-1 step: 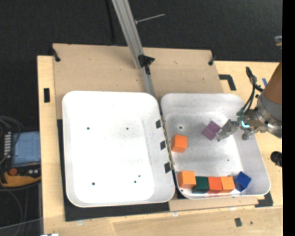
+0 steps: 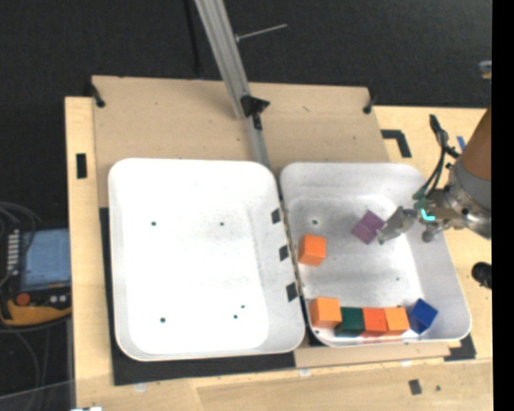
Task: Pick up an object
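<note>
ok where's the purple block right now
The purple block lies in the right bin, in its upper middle, just left of the gripper and up and to the right of the lone orange block.

- 2 white bins – left bin (image 2: 197,174), right bin (image 2: 343,178)
- 4 orange blocks, all in right bin – 1 alone by its left wall (image 2: 313,249), 3 along near edge (image 2: 326,311) (image 2: 375,319) (image 2: 397,318)
- 1 purple block (image 2: 369,226), mid right bin
- 1 green block (image 2: 352,320), near row
- 1 blue block (image 2: 422,314), near-right corner
</note>
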Robot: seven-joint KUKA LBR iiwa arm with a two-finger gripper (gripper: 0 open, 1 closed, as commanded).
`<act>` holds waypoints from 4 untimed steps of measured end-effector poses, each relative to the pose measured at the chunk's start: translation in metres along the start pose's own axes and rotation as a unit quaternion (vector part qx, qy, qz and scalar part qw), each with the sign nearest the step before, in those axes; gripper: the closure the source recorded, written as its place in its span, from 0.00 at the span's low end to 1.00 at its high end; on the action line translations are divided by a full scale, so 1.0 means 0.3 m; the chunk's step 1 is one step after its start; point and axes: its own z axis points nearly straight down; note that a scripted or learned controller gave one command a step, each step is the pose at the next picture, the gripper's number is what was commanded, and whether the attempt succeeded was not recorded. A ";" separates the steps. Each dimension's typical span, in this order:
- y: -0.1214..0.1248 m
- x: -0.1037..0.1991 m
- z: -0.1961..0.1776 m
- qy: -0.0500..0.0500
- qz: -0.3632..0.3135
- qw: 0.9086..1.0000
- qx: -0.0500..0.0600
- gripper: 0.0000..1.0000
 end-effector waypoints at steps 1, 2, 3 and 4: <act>-0.010 0.020 0.202 0.000 0.002 1.000 0.003 0.00; -0.013 0.016 0.377 0.000 0.002 1.000 0.003 0.00; -0.005 0.014 0.330 -0.001 0.006 1.000 -0.002 1.00; 0.019 0.031 0.128 -0.001 -0.001 1.000 -0.003 1.00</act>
